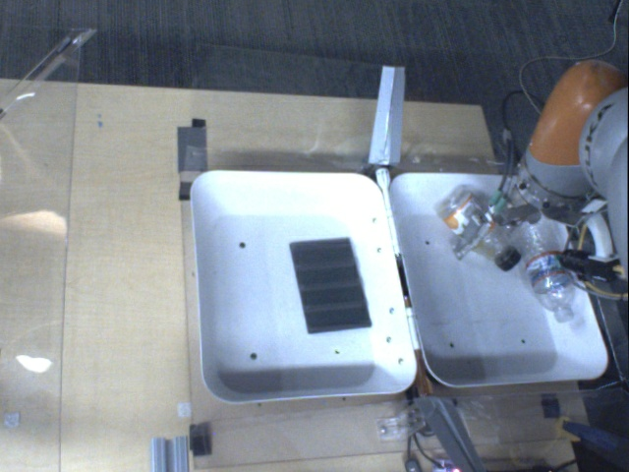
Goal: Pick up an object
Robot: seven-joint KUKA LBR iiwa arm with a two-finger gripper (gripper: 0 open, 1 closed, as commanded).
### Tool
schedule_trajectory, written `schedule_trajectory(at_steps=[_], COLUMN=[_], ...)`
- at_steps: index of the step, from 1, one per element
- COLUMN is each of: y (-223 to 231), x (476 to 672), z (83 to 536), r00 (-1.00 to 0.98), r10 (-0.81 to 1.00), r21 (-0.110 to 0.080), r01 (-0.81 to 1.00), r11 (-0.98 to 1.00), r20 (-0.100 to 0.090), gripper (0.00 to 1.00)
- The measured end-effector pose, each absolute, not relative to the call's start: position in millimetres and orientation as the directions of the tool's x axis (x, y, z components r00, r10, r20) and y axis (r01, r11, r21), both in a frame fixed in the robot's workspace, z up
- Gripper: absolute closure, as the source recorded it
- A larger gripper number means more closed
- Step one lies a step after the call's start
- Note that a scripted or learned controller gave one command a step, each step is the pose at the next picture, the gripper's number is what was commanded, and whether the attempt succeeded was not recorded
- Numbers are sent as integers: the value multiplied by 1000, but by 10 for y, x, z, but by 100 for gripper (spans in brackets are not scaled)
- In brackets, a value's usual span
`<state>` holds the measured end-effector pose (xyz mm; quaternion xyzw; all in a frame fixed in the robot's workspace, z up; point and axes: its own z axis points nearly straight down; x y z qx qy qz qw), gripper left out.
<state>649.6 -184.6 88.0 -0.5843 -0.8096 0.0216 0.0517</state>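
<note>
my end effector (491,226) is low in the right bin (472,347), can't tell its grip; clear plastic bottle (550,281) lies just right of it; light, slippery, crushable; I'd grab mid-body

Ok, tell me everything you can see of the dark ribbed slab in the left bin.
The dark ribbed slab is a flat charcoal rectangle, crossed by shallow grooves that split it into four bands. It looks like matte rubber or plastic. It lies flat on the floor of the left bin, near the middle, turned slightly off the bin's sides. Nothing touches it except the bin floor. The tool is over the right bin.
</note>
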Motion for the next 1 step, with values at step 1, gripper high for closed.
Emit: schedule_trajectory(at_steps=[1], y=[-1806], x=[6475], z=[946], r00=[-321], r10=[945], r21=[-107], r01=[939], r11=[327], r20=[68], gripper=[100])
